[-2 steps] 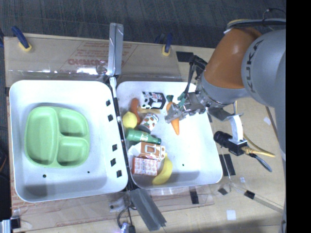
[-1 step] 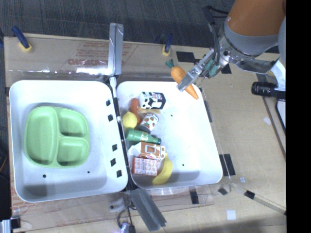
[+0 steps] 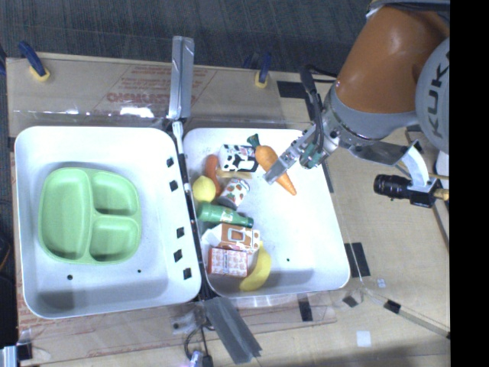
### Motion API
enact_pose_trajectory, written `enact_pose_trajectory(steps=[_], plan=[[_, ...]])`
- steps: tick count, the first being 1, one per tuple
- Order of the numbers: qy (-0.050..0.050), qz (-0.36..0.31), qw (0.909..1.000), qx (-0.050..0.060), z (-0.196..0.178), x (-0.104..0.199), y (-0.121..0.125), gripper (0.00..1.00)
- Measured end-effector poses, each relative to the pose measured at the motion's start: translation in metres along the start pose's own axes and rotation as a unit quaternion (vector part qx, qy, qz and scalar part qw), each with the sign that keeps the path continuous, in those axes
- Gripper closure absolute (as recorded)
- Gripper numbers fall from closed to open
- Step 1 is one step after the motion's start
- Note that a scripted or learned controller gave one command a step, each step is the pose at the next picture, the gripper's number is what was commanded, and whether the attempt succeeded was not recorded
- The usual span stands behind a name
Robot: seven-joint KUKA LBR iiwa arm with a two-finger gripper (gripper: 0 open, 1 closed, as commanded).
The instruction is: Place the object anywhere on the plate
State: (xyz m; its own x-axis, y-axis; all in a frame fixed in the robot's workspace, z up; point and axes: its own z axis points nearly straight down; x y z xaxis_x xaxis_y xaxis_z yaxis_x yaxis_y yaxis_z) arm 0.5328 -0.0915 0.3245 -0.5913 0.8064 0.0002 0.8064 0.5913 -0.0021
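Observation:
A green divided plate (image 3: 90, 212) lies in the left white bin (image 3: 30, 281). The right bin (image 3: 313, 243) holds several toy foods. Among them is an orange carrot (image 3: 265, 157) with a green top, lying near the bin's back right. My gripper (image 3: 276, 173) reaches in from the right and sits right over the carrot's lower half, crossing it at a slant. I cannot tell whether the carrot is gripped or just lies under the gripper. The gripper is far to the right of the plate.
Left of the carrot are a cow-patterned carton (image 3: 238, 157), a yellow lemon (image 3: 203, 189), a green bottle (image 3: 224, 215), small printed boxes (image 3: 229, 262) and a banana (image 3: 260, 272). A metal divider (image 3: 181, 75) rises between the bins. Bare floor shows in the right bin's front right.

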Motion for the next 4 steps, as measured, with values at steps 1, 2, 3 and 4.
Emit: enact_pose_trajectory(steps=[1,2,3,4], plan=[[0.001,0.029,0.9996,0.000,0.087,0.052,0.007,1.00],[0.001,-0.033,0.9995,0.001,0.134,0.091,0.074,1.00],[0.001,-0.077,0.9970,0.001,0.133,0.110,0.069,1.00],[0.000,-0.035,0.9994,0.000,0.133,0.124,0.135,1.00]])
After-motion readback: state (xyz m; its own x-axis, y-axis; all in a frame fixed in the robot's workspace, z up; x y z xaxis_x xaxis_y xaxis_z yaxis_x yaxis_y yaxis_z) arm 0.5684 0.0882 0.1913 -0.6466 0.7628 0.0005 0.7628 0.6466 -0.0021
